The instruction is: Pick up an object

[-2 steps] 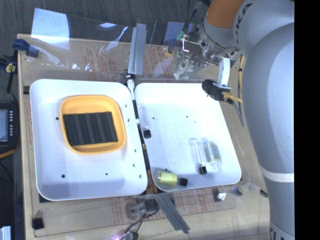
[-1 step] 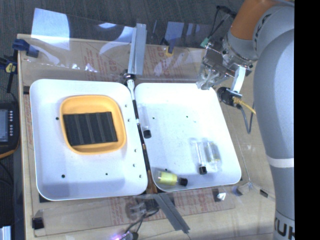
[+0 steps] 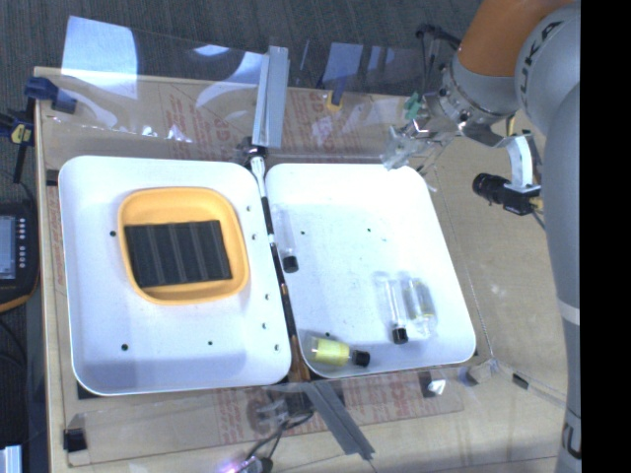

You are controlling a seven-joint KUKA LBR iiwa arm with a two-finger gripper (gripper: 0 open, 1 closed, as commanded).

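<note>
While the jaws' state cannot be told, the gripper (image 3: 409, 134) hangs over the desk (image 3: 148, 116) just beyond the right bin's (image 3: 345, 205) far rim, with two clear vials (image 3: 406, 304) and a yellow-capped tube (image 3: 335, 352) lying near its front edge, and a yellow tray (image 3: 180, 245) occupying the left bin (image 3: 89, 323).

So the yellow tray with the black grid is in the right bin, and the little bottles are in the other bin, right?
Not quite. The camera view shows the yellow tray with the black grid in the left bin, not the right one. The little bottles, a clear one and a yellow one, are in the other bin, the right bin.
</note>
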